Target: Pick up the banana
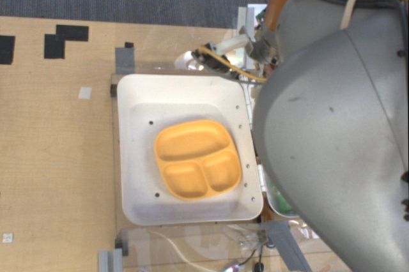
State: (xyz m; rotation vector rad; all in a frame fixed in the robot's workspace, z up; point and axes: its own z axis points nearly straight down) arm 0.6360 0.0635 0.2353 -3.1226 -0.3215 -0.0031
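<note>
End effector [255,50], by the bins' far edge beneath the grey arm [332,136]: state could not be told (nor the banana's place). White bin [137,200] at view's left held a yellow divided plate [197,159].

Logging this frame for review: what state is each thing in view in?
Yellow three-compartment plastic plate: lying flat, right way up, all three compartments empty.
Left shallow white bin: holding the plate near its middle.
Right shallow white bin: mostly covered by the arm, contents cannot be told.
Grey robot arm: reaching in over the right bin.
</note>
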